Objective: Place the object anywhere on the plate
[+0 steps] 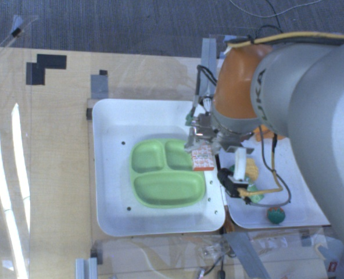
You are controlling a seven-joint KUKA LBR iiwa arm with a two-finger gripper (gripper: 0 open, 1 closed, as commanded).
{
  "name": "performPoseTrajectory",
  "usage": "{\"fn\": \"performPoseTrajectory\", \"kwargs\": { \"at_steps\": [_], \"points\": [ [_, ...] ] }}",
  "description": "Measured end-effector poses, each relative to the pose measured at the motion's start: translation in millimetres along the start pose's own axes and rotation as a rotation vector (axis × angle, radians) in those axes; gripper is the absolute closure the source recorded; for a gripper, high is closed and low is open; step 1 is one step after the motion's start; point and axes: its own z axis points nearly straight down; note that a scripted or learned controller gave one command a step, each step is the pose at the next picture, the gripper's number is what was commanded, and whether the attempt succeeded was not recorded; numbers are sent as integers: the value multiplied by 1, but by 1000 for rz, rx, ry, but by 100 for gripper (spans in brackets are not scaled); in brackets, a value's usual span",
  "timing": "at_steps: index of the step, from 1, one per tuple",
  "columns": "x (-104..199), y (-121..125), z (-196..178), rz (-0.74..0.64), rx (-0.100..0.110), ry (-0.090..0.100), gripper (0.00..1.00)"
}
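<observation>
One small item matters here: the white-and-red packet [203, 158], sitting at the right edge of the green plate [166, 182], right under the gripper [202, 139]. It looks like a little carton or sachet with red print near its lower end, and it overlaps the plate's right rim, around where the far-right compartment meets the big near one.

Whether the gripper is grasping it or has let go, you honestly can't tell from this angle, since the wrist hardware covers the top of the packet.

What could bite you: the packet is at the very lip of the plate, not over the middle. If it gets dropped from here, my guess is it could tip off the rim and land on the floor of the left bin [111, 156] between plate and bin wall. If it's only lightly pinched, it could also twist on the way down.

Orientation: its long axis seems to run roughly far-to-near, with the red end pointing near, towards you. It hangs or stands fairly upright, as far as I can judge.

Further out, the right bin [311, 208] holds a green ball [276, 215] and a yellow thing [251, 168], well clear of the plate.
</observation>
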Motion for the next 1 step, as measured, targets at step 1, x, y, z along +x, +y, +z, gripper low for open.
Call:
{"fn": "performPoseTrajectory", "kwargs": {
  "at_steps": [1],
  "points": [
    [0,0,0,1,0,0,0]
  ]
}}
